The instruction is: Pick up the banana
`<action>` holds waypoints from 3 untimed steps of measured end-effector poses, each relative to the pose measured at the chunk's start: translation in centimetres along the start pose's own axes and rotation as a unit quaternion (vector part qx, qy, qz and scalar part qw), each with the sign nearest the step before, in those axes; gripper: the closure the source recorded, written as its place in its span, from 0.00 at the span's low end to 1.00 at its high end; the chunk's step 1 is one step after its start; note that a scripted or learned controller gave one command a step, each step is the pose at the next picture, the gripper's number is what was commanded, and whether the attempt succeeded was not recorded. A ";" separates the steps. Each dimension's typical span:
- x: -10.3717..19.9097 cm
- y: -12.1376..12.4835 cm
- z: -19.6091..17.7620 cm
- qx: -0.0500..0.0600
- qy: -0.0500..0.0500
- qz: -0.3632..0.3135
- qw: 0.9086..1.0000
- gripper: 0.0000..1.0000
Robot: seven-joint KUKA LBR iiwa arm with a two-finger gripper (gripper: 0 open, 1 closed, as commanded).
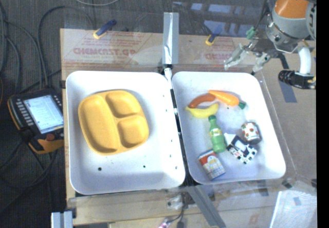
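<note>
**Gripper above the right bin's far rim, banana untouched in the bin**

The arm (293,1) reached in from the upper right, orange band visible above the wrist. The gripper (245,56) hung over the bench just beyond the far rim of the right bin (267,119), its two pale fingers (234,59) spread apart with nothing between them: released, holding nothing.

The banana (201,111) lay in the far-left part of the right bin, curved, one end pointing toward the bin's centre. It was well apart from the gripper. A red-orange sausage-shaped item (201,100) lay just behind it, touching or nearly touching; I could not tell which. A carrot (226,97) with a green end lay beside that, angled toward the right.

A green bottle (216,134) with a yellow cap lay just in front of the banana's tip, close to it. Toward the near side sat a small red and white carton (211,165), a black and white cow-patterned toy (243,150), and a spotted can (250,132), the last two close together.

The left bin (82,170) held a yellow divided plate (113,120) with three compartments. A handheld pendant (38,116) with a lit screen lay on the floor left of the bench.
</note>
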State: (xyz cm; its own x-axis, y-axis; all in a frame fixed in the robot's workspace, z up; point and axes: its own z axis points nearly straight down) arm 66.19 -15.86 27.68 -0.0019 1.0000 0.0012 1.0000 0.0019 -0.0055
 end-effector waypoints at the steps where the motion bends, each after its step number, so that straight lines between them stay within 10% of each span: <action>1: 5.6 -1.4 10.5 0.000 0.000 -0.013 1.000 0.00; 2: 3.7 -3.5 18.8 -0.007 -0.002 -0.158 0.987 0.00; 3: 5.4 -6.1 18.7 -0.010 -0.003 -0.141 0.990 0.00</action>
State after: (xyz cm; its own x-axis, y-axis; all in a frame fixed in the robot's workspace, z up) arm 59.96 -10.49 8.99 -0.2800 0.9600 -0.0059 0.9599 0.2800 0.0135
